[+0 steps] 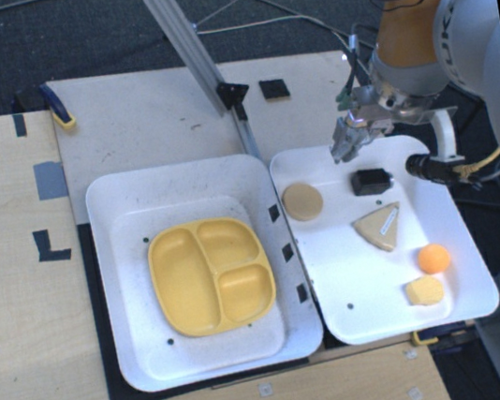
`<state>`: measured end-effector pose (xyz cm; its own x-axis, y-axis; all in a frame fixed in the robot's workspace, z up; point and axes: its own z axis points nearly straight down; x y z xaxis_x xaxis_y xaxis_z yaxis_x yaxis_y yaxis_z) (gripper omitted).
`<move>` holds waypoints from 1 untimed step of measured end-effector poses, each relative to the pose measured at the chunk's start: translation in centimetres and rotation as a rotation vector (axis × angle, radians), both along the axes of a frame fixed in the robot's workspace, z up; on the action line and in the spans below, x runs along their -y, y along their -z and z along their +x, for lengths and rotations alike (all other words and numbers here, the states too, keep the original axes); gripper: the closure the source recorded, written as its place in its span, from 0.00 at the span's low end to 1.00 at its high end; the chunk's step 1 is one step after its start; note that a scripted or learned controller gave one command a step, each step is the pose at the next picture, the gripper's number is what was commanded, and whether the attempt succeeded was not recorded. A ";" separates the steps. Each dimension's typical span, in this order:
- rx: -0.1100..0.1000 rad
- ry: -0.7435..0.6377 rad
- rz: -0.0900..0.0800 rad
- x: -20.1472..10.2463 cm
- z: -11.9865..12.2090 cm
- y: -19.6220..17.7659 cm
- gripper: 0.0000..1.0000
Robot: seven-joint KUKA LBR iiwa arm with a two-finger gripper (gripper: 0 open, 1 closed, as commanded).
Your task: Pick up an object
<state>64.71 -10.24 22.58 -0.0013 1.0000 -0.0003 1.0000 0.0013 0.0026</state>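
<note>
The right white bin (340, 284) holds a round tan disc (302, 201), a small black block (370, 181), a beige wedge (380, 226), an orange ball (434, 258) and a yellow chunk (425, 291). My gripper (347, 145) hangs over the bin's far edge, above and just left of the black block, up and right of the tan disc. Nothing shows between its fingers.
In the left white bin (118, 264) lies a yellow divided plate (211, 274). A slanted metal post (191, 47) rises behind the bins. A yellow and blue clamp (57, 108) sits at the bench's far left corner.
</note>
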 end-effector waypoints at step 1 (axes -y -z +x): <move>-0.003 -0.005 0.002 -5.5 -0.8 -1.0 1.00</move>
<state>63.91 -4.78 23.53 -0.0063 1.0000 0.0017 1.0000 0.0063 0.0000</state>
